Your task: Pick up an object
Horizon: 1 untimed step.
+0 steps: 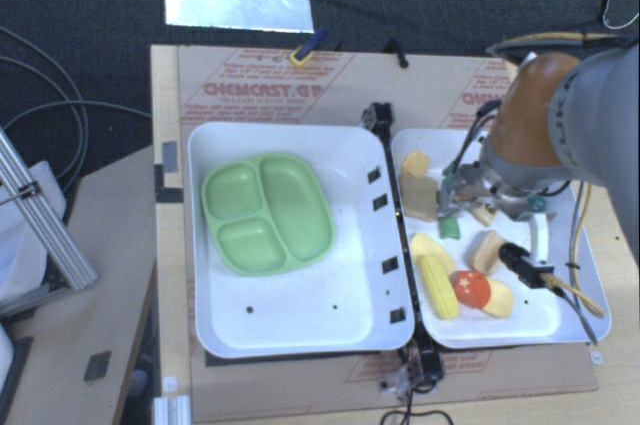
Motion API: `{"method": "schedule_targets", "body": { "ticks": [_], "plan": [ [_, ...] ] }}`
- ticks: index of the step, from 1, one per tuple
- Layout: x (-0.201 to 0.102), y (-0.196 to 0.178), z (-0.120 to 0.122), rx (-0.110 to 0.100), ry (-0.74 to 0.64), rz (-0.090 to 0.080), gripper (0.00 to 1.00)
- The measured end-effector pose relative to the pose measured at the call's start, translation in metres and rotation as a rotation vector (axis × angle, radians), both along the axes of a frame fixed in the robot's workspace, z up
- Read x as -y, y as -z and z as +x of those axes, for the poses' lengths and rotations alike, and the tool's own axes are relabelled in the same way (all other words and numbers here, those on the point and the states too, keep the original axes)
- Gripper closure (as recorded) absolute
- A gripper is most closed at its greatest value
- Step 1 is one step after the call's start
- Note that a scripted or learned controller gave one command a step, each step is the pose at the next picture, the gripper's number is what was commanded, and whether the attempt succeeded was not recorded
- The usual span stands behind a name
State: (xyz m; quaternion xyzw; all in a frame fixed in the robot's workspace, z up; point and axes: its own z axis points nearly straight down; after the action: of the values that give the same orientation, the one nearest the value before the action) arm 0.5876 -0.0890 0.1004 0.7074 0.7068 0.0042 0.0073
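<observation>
The claw (455,205) sits low in the right bin (545,318), right of centre in the frame, at the end of a grey arm (600,113) that reaches in from the right edge. From this slanted overhead view I cannot tell whether the claw is released or clenched, because its dark tip is partly covered by the wrist. Nothing can be seen gripped in it.

The bin is crowded with toy food. A tan block (420,198) lies just left of the claw, very close or touching. A small green piece (449,227) lies just below the claw's tip and looks like the nearest thing to pick up. Lower in the frame are a yellow corn cob (437,285), a red tomato (472,288) touching it, and a pale yellow chunk (498,299) against the tomato. A beige piece (487,251) lies just above the tomato. The left bin (300,313), at the centre of the frame, holds a green divided plate (268,213), well apart from the claw.

The likely trouble is the crowding. The green piece is small and low, so a grasp that lands slightly off could nudge it aside or let it slip out on the lift. The tan block is close enough that the claw might press on its edge or catch both things badly. The block also lies near the bin's left wall, which leaves little room on that side.
</observation>
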Motion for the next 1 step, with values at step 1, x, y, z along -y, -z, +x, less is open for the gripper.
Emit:
{"method": "schedule_targets", "body": {
  "ticks": [1],
  "plan": [
    [-0.0455, -0.0903, 0.0278, -0.004, -0.011, 0.005, 1.00]
  ]
}}
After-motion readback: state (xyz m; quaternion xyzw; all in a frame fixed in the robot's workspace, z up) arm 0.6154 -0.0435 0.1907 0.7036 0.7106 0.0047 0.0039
